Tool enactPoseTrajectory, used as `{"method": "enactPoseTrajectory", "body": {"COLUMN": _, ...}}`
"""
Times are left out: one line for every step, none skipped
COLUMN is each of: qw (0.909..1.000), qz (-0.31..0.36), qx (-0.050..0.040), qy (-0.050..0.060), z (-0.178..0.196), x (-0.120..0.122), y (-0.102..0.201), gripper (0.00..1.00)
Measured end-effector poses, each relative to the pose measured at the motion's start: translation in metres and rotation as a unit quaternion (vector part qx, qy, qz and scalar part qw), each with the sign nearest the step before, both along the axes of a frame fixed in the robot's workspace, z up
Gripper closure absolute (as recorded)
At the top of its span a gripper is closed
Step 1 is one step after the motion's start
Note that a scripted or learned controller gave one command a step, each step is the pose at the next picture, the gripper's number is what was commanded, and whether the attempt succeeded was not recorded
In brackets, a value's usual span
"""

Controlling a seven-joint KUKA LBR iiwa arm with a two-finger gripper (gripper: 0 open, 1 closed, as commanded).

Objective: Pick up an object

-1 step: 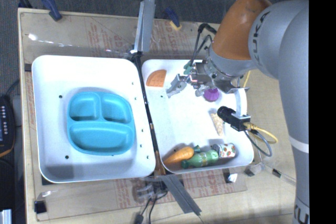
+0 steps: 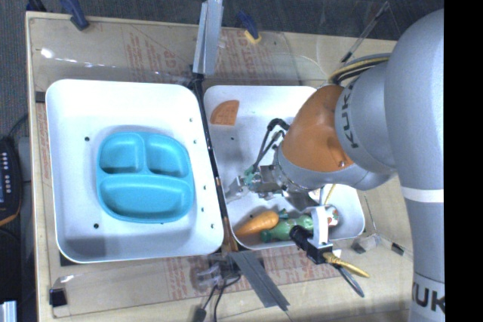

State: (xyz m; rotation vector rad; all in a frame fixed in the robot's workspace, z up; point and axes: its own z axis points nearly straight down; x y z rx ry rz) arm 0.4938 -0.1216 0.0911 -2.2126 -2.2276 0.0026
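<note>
In the right bin [image 2: 226,98] lie an orange carrot [image 2: 256,222] with a green top [image 2: 290,228] near the front wall and a tan slice of bread [image 2: 225,112] at the back left. A small white and red thing [image 2: 330,218] shows at the front right, partly behind the arm. My gripper [image 2: 253,182] reaches down over the middle of this bin, just above the carrot and well in front of the bread. The wrist hides its fingertips, and nothing shows between them.
The left bin [image 2: 64,105] holds a blue plate [image 2: 145,176] with three compartments. A metal divider [image 2: 206,34] stands between the bins at the back. Blue clamps [image 2: 74,10] sit on the bench's far edge. The arm's grey and orange bulk covers the right bin's right half.
</note>
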Motion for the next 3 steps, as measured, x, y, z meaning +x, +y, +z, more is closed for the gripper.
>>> {"method": "enactPoseTrajectory", "body": {"qw": 1.0000, "qz": 0.003, "qx": -0.0004, "qy": -0.001, "z": 0.010, "x": 0.002, "y": 0.000, "gripper": 1.00}}
{"method": "enactPoseTrajectory", "body": {"qw": 1.0000, "qz": 0.003, "qx": -0.0005, "qy": -0.002, "z": 0.010, "x": 0.002, "y": 0.001, "gripper": 0.00}}
{"method": "enactPoseTrajectory", "body": {"qw": 1.0000, "qz": 0.000, "qx": -0.0002, "qy": -0.001, "z": 0.000, "x": 0.029, "y": -0.011, "gripper": 0.00}}
